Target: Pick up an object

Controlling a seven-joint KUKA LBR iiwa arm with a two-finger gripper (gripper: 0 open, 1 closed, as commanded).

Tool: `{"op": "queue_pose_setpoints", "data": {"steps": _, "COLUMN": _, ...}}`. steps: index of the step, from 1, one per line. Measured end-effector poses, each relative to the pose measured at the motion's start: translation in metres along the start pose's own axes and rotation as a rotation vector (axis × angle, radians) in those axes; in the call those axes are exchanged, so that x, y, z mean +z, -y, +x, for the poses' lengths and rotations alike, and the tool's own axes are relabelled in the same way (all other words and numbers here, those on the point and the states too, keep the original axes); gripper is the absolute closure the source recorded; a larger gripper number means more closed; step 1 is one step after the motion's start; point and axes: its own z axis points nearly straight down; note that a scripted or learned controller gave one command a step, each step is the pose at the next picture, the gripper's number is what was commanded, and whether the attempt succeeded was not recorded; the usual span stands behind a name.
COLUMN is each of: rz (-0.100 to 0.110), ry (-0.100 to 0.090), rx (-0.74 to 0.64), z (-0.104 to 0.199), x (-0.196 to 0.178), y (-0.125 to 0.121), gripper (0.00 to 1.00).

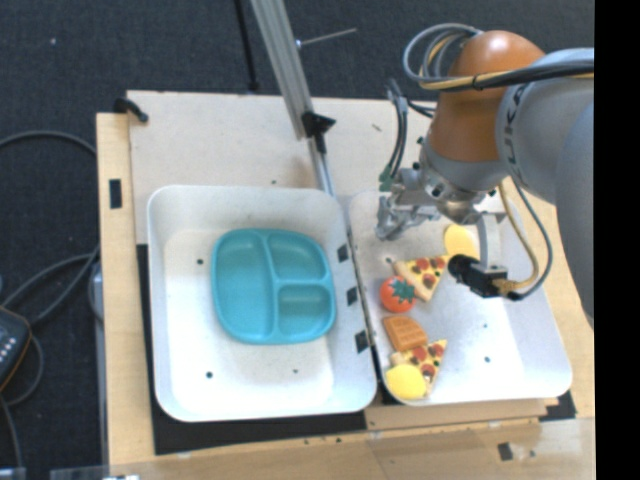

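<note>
My gripper point(391, 223) hangs over the back left part of the right bin point(520, 353), just up and left of the toy food. Below it lie a pizza slice point(423, 274) and a red tomato with a green top point(397, 294). A yellow piece point(460, 238) sits to the gripper's right, partly under the wrist. Nearer the front edge are an orange waffle-like block point(405, 332), a second pizza slice point(433, 356) and a yellow lemon point(404, 381). I see nothing in the gripper.
The left bin point(180, 368) holds a teal divided plate point(272, 286). A slanted metal post point(285, 53) rises behind the bins. The divider point(358, 288) between the bins runs close to the tomato and the waffle block.
</note>
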Motion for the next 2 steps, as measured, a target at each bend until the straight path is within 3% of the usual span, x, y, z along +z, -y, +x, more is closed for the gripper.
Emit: {"op": "queue_pose_setpoints", "data": {"steps": 2, "rz": 0.001, "ry": 0.0, "rx": 0.0, "z": 0.097, "x": 0.008, "y": 0.031, "gripper": 1.0}}
